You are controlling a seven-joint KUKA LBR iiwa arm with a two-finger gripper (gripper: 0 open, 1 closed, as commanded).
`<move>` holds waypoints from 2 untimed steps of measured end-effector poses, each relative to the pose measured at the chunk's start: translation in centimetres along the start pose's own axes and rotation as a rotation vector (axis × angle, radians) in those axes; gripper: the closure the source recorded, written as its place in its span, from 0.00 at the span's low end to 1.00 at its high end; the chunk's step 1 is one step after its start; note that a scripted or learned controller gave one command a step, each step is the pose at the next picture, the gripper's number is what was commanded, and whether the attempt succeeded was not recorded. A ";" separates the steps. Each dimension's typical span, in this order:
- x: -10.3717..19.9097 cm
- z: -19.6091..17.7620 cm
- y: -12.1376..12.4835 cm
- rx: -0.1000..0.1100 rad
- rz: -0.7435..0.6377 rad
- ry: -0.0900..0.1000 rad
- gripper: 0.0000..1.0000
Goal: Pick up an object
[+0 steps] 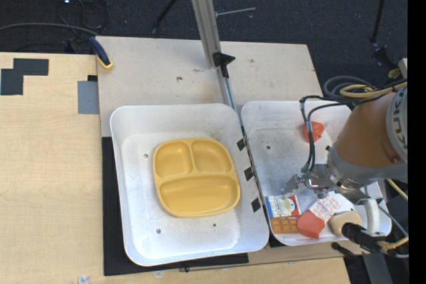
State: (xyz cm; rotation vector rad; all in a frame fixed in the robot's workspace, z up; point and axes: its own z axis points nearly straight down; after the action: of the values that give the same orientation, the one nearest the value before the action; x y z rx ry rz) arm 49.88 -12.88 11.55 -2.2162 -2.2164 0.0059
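Jaws [301,181] hang over the right bin [266,120], whether open or shut I cannot tell; carton [282,205] lies just below-left of them, waffle [282,225] beyond.

Partial letters "UK" on arm [394,118]; carton print unreadable.
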 end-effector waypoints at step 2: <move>0.0 -7.1 -0.7 -0.009 -0.001 -0.003 1.00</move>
State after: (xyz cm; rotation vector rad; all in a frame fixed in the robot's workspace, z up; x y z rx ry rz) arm 49.18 -12.86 18.65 -2.2213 -2.2227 -0.0010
